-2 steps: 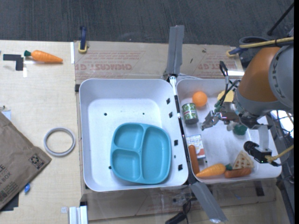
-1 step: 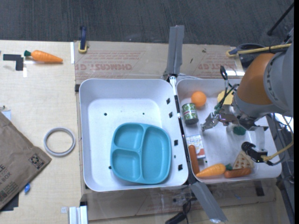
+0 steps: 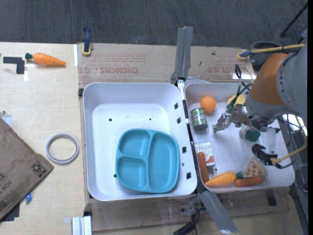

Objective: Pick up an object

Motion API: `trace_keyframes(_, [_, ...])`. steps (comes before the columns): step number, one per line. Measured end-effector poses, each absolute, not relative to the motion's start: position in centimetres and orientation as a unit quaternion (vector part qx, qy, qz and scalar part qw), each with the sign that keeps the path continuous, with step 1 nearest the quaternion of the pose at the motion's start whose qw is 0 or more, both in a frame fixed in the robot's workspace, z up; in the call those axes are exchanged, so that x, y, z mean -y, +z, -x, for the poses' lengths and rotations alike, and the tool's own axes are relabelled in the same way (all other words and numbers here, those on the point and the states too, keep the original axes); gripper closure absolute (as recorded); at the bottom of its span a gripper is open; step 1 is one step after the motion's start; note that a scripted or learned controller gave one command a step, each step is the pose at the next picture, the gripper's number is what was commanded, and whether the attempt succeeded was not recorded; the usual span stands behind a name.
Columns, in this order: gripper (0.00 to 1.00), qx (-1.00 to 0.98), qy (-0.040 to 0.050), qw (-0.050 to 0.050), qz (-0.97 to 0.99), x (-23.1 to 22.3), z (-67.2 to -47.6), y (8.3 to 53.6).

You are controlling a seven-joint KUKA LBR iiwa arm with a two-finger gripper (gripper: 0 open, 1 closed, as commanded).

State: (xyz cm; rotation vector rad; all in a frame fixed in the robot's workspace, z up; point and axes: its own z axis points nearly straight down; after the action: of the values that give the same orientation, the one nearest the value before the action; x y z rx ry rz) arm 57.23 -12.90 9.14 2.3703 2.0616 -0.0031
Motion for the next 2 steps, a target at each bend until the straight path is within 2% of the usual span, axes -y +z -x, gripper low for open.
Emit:
trace_keyframes(1, [0.0, -0.597, -0.0009, 0.0, -0.802, 18.2, -57.3, 12.1])
trace_keyframes(2, [0.0, -0.61, -0.0009, 0.001, -0.793, 15.5, -63.8, 9.2])
